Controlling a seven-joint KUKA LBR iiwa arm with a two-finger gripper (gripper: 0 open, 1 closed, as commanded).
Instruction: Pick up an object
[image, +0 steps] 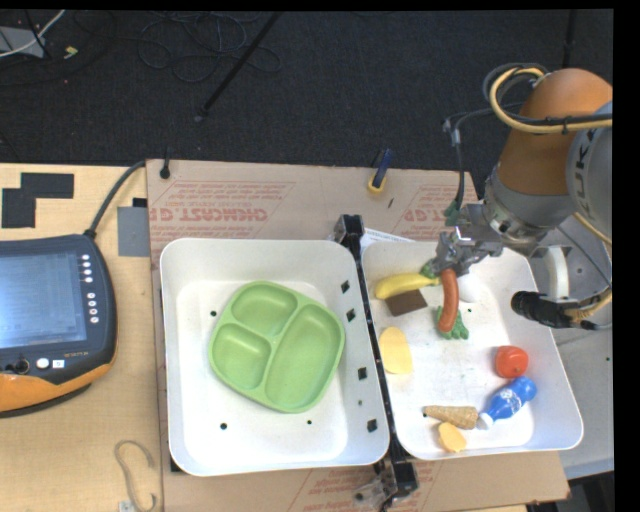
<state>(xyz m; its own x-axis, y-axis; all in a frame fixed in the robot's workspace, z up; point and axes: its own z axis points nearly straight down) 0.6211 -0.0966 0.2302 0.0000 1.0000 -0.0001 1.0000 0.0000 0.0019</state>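
Observation:
My gripper (455, 254) hangs over the far part of the right bin (560, 400), right at the upper end of an orange carrot (448, 298) with a green leafy tip. The carrot runs from the gripper towards the bin's middle; whether it is gripped or lying on the floor I cannot tell. Just left of it are a yellow banana (403, 286) and a small brown block (407, 304).
Also in the right bin: a pale yellow slice (396, 352), a red tomato (511, 361), a blue bottle (508, 402), a cone (450, 414) and an orange piece (451, 437). The left bin (190, 300) holds a green divided plate (278, 345). A tablet (45, 310) lies far left.

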